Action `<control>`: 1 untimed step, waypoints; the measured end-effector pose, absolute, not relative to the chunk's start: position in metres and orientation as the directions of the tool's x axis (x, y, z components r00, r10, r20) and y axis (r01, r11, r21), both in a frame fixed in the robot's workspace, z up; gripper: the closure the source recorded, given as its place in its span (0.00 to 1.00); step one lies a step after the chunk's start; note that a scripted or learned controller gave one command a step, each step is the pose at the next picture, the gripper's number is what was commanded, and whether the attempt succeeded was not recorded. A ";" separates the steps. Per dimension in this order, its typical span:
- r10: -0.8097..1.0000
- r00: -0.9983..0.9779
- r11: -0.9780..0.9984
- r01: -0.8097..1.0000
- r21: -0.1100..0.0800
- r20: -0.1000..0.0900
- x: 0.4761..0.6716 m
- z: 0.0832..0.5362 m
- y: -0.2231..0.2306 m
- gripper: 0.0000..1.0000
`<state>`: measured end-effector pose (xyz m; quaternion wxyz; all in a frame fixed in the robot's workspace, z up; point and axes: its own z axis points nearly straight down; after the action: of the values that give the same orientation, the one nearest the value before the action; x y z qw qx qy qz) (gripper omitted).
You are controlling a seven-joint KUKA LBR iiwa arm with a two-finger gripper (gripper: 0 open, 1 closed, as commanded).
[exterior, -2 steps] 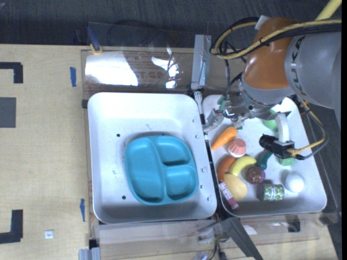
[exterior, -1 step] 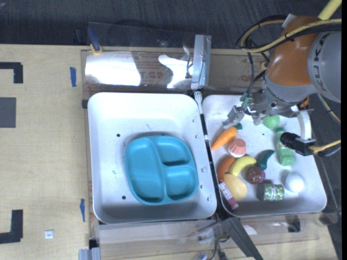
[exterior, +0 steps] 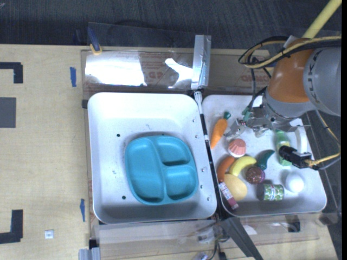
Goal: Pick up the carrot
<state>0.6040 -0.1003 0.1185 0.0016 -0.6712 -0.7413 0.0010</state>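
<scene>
Carrot [exterior: 218, 130] lay at the upper left of the right bin [exterior: 317, 196], green top toward the back wall, tilted along the divider next to the left bin [exterior: 103, 145], which held a blue sectioned tray [exterior: 161, 168]. The hand [exterior: 250, 120] hung right of the carrot, near it but apart, nothing visibly between its fingers; couldn't tell from this angle how wide they stood. Other toy food sat lower in the right bin: banana [exterior: 242, 163], lemon [exterior: 235, 186], green can [exterior: 270, 192], white egg [exterior: 295, 184].
</scene>
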 end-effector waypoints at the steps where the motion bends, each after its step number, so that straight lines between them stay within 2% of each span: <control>1: 0.969 -0.248 0.248 0.969 0.005 -0.001 0.625 0.187 -0.025 0.00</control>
<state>0.6249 -0.0251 0.1866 -0.0017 -0.6130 -0.7900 -0.0018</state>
